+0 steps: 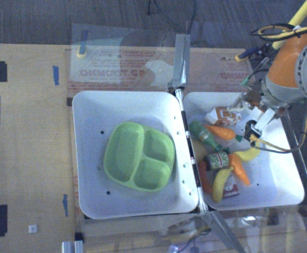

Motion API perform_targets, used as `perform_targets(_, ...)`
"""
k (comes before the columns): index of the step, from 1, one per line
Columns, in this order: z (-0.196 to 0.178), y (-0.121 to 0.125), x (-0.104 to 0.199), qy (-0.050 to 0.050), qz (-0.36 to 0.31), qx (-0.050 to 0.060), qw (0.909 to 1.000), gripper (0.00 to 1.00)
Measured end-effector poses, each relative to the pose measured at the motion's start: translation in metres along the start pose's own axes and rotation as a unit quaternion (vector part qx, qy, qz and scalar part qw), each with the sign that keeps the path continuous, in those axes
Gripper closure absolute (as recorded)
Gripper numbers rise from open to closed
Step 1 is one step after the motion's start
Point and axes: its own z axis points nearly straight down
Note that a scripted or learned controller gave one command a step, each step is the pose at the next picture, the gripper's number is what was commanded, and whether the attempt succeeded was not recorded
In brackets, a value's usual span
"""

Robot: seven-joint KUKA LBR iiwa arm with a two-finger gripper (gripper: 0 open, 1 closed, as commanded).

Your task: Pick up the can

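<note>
from where i stand this looks like the approach step. the gripper (255,109) hangs over the far side of the right bin (285,188), near an orange-and-white packet (226,115), and nothing is in its grasp. i cannot tell whether it is wide or narrow; the wrist hardware hides that.

the can (217,159) is apart from the gripper. it is small and dark with a green and red label, and it sits in the middle-left of the same bin, apparently on its side. it is hemmed in:
- a green bottle (202,132) and a carrot (220,132) lie just behind it
- a second carrot (239,168) is tight against its right
- a banana (220,182) is just in front, lying partly over a red packet (230,192)
- another banana (247,154) lies near, off to the right

as i judge it, the next move is to travel across to the can, line up over it and come down into a narrow gap. the neighbours leave little space on either side, so one of them could get nudged or caught.

the wall between the two bins is close on the can's left. the bare floor is at the bin's right side and near corner, so there is room to swing there. the left bin (85,104) holds a green divided plate (138,156), and the counter (27,141) lies beyond it.
</note>
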Motion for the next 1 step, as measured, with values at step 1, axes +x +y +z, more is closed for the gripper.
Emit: perform_targets(1,-0.08,-0.0218,-0.0491,-0.013,0.041,0.025,0.9988,0.0)
